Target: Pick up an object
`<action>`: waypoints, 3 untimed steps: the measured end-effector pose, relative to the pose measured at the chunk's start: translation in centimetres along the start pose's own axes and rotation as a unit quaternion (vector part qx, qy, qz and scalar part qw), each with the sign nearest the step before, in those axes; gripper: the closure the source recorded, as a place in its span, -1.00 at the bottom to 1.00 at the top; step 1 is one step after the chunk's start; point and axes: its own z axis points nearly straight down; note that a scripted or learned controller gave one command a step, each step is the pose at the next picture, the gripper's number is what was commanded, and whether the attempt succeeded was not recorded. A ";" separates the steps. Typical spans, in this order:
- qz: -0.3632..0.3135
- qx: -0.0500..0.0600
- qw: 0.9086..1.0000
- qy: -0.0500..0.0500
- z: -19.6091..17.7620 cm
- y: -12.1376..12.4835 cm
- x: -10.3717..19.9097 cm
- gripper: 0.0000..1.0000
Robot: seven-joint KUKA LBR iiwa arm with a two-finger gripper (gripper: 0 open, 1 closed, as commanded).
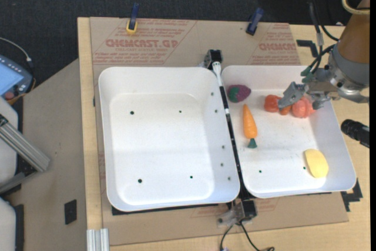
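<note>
My gripper (305,99) hangs over the back right of the right bin (335,126), open. Its fingers (290,95) stand either side of a pink-red strawberry-like thing (302,109), which lies on the bin floor just below them. A red tomato-like thing (271,103) lies just left of the left finger. A purple and green thing (238,92) rests near the bin's back left. An orange carrot (249,123) lies lengthwise left of centre. A yellow lemon-like thing (316,163) sits at the front right.
The left bin (111,126) stands beside the right one, the two sharing a black-edged divider (228,126). Both sit on a cardboard sheet (176,38) held by clamps at the back. The arm comes in from the right above the right bin's far edge.
</note>
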 end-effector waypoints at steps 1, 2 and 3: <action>0.000 -0.001 1.000 0.000 -1.1 0.1 0.0 1.00; 0.002 0.002 1.000 0.001 1.9 -5.1 -5.3 1.00; 0.002 0.004 1.000 0.001 8.2 -7.3 -8.9 1.00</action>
